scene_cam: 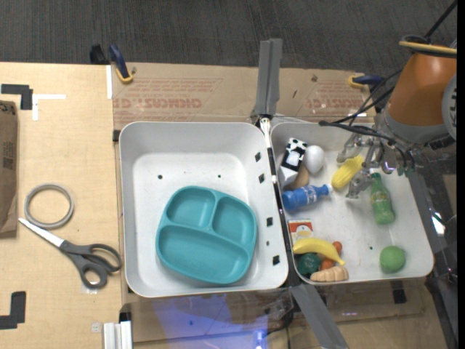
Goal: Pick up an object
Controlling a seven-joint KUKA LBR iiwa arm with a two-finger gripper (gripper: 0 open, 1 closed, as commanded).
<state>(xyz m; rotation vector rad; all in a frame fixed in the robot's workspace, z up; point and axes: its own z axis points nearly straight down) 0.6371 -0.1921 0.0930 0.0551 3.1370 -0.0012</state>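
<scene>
The right bin (363,231) holds several small objects. Among them are a yellow corn-like toy (346,172), a green bottle (381,202), a blue bottle (305,195), a green ball (392,259), a banana (317,247) and a black-and-white toy (293,153). My gripper (361,169) hangs over the bin's back right part, directly beside the yellow toy and just left of the green bottle. Whether the yellow toy is touched by it is unclear. The orange band of the arm (421,86) shows at the upper right.
The left bin (145,158) holds a teal divided plate (207,235). A white egg (314,155) lies by the black-and-white toy, and a carrot (330,273) and a red item sit at the right bin's front. Scissors (73,250) and a tape ring (49,204) lie on the bench at left.
</scene>
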